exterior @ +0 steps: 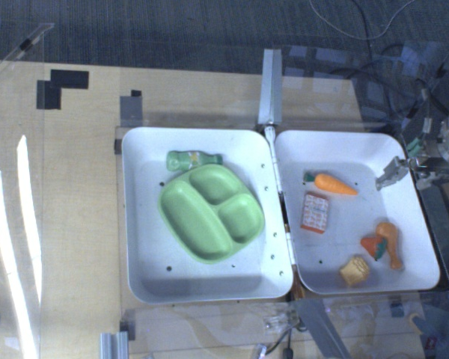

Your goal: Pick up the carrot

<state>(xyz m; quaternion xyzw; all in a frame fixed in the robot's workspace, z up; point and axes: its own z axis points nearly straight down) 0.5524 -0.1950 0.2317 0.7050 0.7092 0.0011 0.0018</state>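
left bin [135, 275]: divided plate [209, 214], bottle [193, 158] behind | right bin [329, 144]: carrot [334, 185] behind carton [315, 212]

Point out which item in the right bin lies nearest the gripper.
The carrot, orange with a green top, in the bin's upper part. It lies closest to the gripper; the box, bread and other orange toy sit farther down.

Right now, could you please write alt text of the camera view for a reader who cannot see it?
A carrot lies in the right white bin, and the robot's pincer hovers at that bin's upper right edge, apart from it. The left white bin holds a green divided plate and a small green bottle.
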